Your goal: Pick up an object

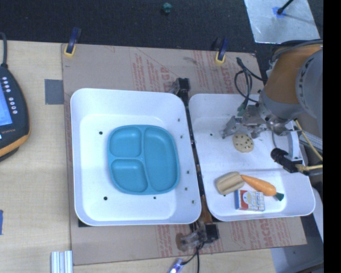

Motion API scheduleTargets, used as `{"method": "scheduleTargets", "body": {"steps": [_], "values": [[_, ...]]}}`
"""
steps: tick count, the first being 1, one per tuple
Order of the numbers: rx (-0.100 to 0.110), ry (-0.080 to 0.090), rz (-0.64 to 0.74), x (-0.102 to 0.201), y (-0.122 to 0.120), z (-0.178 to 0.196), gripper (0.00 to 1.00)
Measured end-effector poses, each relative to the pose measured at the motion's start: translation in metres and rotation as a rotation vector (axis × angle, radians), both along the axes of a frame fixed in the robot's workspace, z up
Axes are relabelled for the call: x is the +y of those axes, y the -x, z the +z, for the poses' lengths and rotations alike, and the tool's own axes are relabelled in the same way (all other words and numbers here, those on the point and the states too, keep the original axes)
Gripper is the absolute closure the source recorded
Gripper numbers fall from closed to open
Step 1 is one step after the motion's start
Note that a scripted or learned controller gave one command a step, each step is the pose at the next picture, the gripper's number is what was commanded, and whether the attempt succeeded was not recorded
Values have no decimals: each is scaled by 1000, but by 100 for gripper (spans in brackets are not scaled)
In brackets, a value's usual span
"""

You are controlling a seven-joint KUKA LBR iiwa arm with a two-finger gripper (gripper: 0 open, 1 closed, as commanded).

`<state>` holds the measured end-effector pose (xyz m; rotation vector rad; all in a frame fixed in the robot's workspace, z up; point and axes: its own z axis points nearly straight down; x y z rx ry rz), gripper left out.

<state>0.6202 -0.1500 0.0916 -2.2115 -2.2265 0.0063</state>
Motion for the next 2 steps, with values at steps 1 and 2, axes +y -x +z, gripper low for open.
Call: {"method": "scheduleTargets", "body": {"steps": [1,2], "values": [[0,1,-1,-11,17,0,0],[-4,0,-1,-16,2,0,0]]}}
